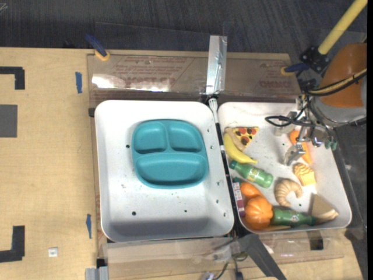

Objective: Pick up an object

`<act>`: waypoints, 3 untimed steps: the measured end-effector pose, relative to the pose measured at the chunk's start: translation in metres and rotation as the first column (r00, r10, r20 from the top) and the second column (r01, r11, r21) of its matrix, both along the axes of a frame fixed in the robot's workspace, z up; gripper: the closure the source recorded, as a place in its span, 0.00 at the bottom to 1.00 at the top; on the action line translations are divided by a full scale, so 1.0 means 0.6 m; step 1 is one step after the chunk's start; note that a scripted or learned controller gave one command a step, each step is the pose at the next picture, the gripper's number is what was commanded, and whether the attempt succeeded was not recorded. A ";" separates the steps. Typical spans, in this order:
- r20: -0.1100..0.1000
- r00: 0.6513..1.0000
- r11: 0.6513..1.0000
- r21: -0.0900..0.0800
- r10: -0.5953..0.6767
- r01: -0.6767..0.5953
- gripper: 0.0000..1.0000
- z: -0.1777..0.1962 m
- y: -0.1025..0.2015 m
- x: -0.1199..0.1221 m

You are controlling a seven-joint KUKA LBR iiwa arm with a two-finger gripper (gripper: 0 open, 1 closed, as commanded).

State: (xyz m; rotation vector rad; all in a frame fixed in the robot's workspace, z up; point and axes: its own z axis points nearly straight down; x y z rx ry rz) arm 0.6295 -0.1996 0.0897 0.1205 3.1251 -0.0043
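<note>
Toy food fills the right bin; the gripper, grip state unclear, should descend squarely over 1 isolated piece.

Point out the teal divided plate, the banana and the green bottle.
teal divided plate (169,154), camera view, on the large lower compartment.
banana (235,151), camera view, mid-length on its yellow curve.
green bottle (254,174), camera view, on its body.
</note>
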 end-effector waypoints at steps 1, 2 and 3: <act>0.012 1.000 1.000 -0.003 0.002 -0.002 1.00 0.023 0.002 0.006; 0.022 1.000 1.000 -0.006 0.004 -0.004 1.00 0.044 0.003 0.010; 0.020 1.000 1.000 -0.005 0.004 -0.004 0.00 0.042 0.004 0.010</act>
